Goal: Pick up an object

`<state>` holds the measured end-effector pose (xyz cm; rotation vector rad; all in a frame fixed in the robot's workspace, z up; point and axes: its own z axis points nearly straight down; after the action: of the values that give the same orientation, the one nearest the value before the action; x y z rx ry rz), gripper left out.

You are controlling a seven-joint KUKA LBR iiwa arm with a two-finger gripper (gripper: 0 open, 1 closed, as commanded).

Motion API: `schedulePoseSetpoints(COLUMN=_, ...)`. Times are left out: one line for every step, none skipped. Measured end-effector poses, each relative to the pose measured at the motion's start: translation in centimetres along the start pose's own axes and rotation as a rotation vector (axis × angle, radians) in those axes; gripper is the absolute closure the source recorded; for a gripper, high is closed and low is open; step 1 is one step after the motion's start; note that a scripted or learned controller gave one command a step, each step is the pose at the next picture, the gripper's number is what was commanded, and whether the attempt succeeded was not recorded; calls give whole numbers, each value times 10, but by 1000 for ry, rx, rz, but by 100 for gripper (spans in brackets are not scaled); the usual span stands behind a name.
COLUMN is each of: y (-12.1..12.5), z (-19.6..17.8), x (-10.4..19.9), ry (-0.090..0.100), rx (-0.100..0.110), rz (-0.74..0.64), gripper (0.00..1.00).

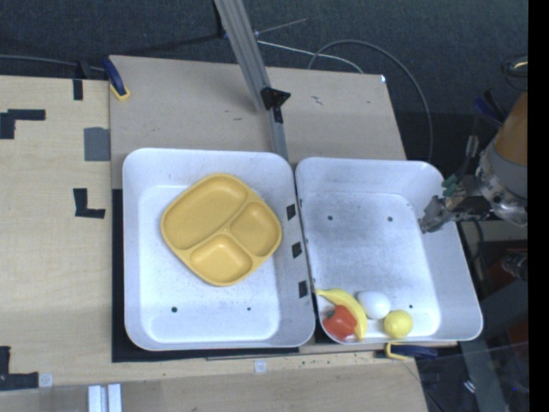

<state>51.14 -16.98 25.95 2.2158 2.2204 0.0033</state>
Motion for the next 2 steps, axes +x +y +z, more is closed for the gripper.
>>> schedulePoseSetpoints(y=27, z=-4, x=52, ry=3, rx=5, rz=-5, gripper=100)
schedulePoseSetpoints(y=39, z=4, x=99, ry=3, rx=7, rz=-4, gripper=100)
